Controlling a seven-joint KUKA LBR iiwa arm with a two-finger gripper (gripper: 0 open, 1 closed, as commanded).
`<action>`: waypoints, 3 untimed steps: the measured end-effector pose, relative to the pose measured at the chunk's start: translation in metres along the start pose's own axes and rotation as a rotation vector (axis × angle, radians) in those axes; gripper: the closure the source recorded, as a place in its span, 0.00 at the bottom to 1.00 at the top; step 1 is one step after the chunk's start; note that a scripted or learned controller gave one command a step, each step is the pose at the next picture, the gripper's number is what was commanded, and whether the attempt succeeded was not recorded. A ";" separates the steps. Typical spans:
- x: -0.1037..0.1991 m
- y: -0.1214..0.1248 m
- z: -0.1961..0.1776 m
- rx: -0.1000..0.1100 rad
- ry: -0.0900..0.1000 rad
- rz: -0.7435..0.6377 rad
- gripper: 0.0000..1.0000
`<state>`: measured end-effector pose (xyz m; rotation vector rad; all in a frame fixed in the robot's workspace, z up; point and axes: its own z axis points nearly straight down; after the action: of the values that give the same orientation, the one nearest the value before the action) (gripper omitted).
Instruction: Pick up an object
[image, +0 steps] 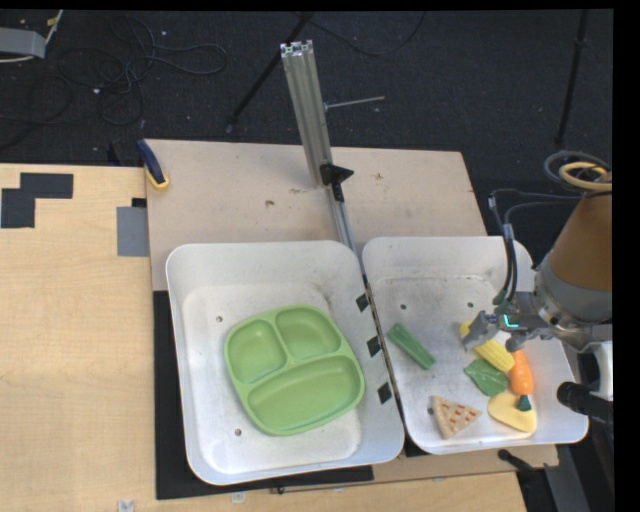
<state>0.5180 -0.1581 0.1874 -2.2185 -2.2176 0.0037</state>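
The bench (300, 190) carries two shallow white bins side by side, and the arm (585, 255) reaches in from the right so that its end effector (497, 325) hangs low over the nearer one, a sensible place for a pick since every loose piece lies there. The left bin (190, 300), well away from the end effector on its far side, holds one green divided plate (293, 368) lying flat with three compartments, apparently set apart as a drop spot rather than a target. The right bin (440, 270) sits directly beneath the end effector and gathers the small toy foods toward its near right corner: one green bar (411, 345) off to the far side, one pizza slice (454, 415) below, one yellow wedge (513, 412) beside that, one green leafy piece (486, 376), one orange carrot (521, 376), and one yellow corn cob (495, 354) just under the tip, likely the piece aimed at. That makes six candidates; whether the end effector is released or clenched I cannot tell, and nothing shows as grasped
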 end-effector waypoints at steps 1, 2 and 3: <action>0.000 0.000 -0.001 -0.001 0.000 0.000 0.00; 0.008 0.000 0.046 0.003 0.001 0.000 0.00; 0.008 0.002 0.095 -0.006 -0.002 0.000 0.00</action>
<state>0.5193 -0.1500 0.0919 -2.2222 -2.2216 0.0000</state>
